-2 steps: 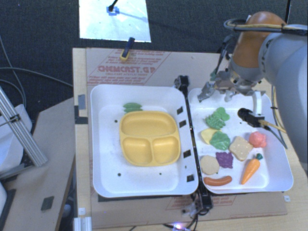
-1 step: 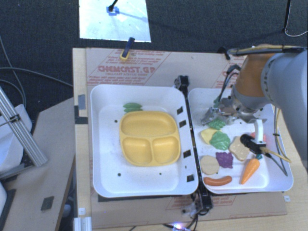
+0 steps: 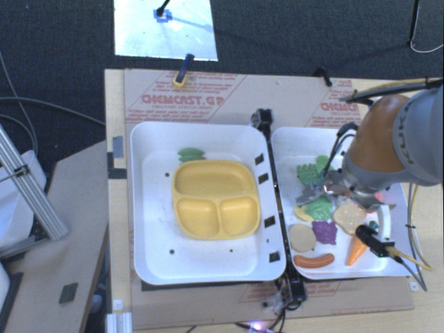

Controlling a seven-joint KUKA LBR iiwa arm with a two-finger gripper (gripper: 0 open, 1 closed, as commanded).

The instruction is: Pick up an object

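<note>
The right bin (image 3: pixel 300 139) holds several toy foods: a green leafy piece (image 3: pixel 309 171), a second green piece (image 3: pixel 320 208), purple grapes (image 3: pixel 324 231), a bread slice (image 3: pixel 349 218), a tan round biscuit (image 3: pixel 302 238), a sausage (image 3: pixel 313 260) and an orange carrot (image 3: pixel 355 252). My gripper (image 3: pixel 313 194) is low in this bin, between the two green pieces and just above the grapes. The arm's orange band and grey wrist hide the bin's right part. I cannot make out whether anything is held.
The left bin (image 3: pixel 149 207) carries a yellow divided plate (image 3: pixel 215 198) with a green toy (image 3: pixel 191 155) behind it. A black divider with clips (image 3: pixel 267 165) separates the bins. Cables run along the right edge of the bench.
</note>
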